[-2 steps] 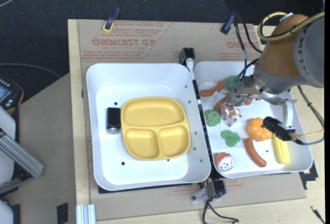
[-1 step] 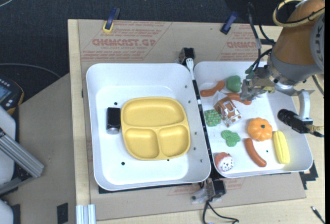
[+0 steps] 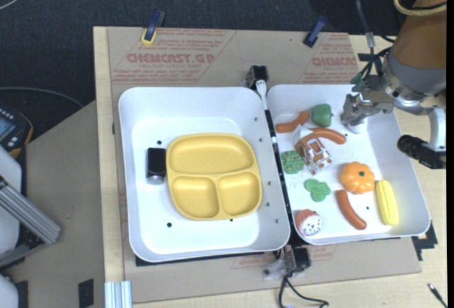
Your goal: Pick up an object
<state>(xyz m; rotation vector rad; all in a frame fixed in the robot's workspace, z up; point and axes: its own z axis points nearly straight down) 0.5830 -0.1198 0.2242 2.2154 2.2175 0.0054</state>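
The right bin [image 3: 411,186] holds several toy foods: a green pepper [image 3: 322,114], an orange carrot [image 3: 292,122], a sausage [image 3: 328,135], a small brown-and-white house-like piece [image 3: 315,151], a green leafy piece [image 3: 291,161], broccoli [image 3: 318,190], an orange pumpkin [image 3: 357,177], a yellow corn cob [image 3: 386,201], a red sausage [image 3: 351,209] and a strawberry-like piece [image 3: 308,222]. My gripper [image 3: 355,115] hangs low over the bin's far right part, just right of the green pepper. Nothing shows between its fingers.
The left bin [image 3: 135,157] holds a yellow three-compartment plate [image 3: 213,175] and a small black block [image 3: 156,162] at the plate's left. Clamps sit at the bench's far edge [image 3: 151,28] [image 3: 314,31]. A black camera mount [image 3: 257,76] stands between the bins.
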